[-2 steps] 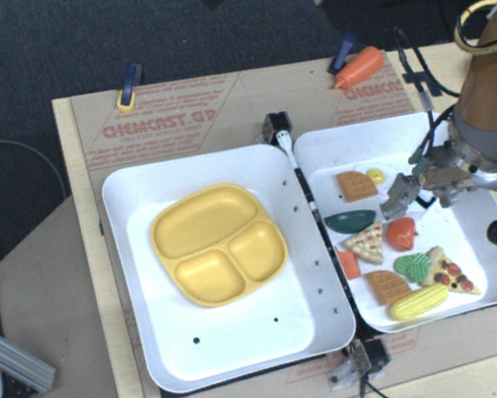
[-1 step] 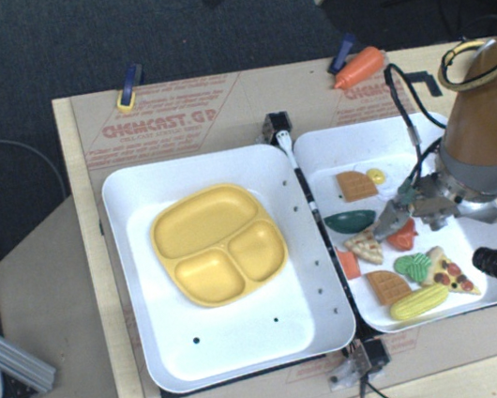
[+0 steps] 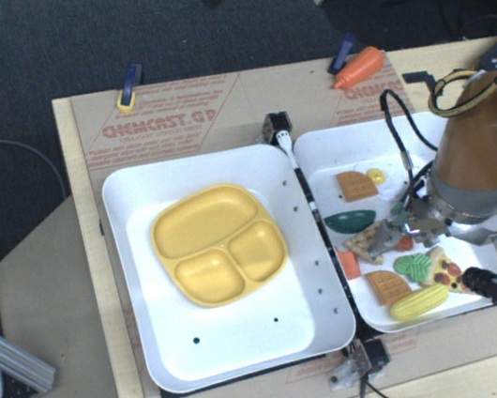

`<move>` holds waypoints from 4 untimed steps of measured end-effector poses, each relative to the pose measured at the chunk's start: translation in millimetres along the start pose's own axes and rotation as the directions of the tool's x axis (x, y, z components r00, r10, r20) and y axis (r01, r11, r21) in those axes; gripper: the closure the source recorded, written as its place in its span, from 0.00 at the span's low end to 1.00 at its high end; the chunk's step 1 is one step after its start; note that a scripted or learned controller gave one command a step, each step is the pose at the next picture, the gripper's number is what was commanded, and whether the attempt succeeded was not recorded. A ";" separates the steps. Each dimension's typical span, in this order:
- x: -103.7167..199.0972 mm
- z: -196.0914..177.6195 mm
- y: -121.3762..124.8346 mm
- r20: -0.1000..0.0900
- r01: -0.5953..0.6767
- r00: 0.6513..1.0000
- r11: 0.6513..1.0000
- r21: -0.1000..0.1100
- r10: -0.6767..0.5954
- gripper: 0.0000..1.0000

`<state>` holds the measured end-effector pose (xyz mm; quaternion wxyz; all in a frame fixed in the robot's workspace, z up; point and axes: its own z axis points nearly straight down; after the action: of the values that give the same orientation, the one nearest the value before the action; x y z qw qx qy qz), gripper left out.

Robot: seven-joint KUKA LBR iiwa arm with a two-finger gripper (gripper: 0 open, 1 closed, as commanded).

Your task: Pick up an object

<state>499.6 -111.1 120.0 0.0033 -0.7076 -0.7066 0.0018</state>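
The table [image 3: 99, 267] carries two shallow white bins side by side. The left bin [image 3: 161, 352], far to the left of the jaws, holds a yellow three-compartment plate [image 3: 218, 243] lying flat near its middle. A black hinge-like strip [image 3: 314, 220] runs between the bins.

In the right bin [image 3: 316, 148], a red-orange strip [image 3: 349, 264] lies by the left wall, left of the jaws. Above it sits a dark green leaf-shaped piece [image 3: 350, 220], and further up a brown cracker-like square [image 3: 355, 185] with a small yellow piece [image 3: 376, 176] touching its right side. A beige, mottled toy [image 3: 367, 242] lies just left of the jaws, at their tips. Below it is a second brown square [image 3: 388, 286], with a yellow corn cob [image 3: 419, 302] just beneath and a green ridged piece [image 3: 414, 265] beside a pizza-slice toy [image 3: 444, 271].

The jaws [image 3: 400, 227] hang low over the bin's middle, close to the beige toy; whether they are wide, narrow or gripping cannot be told from here. The arm [image 3: 478, 153] rises behind them to the right.
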 end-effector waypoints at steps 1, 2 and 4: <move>0.6 37.7 -0.5 0.000 0.000 1.000 1.000 -0.002 0.000 0.00; 0.4 25.2 0.4 0.002 0.000 1.000 1.000 -0.008 0.000 1.00; -7.8 -82.4 2.0 0.004 0.003 1.000 1.000 -0.015 -0.003 1.00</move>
<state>502.3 -119.1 202.4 -0.0034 -0.7067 -0.7075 -0.0019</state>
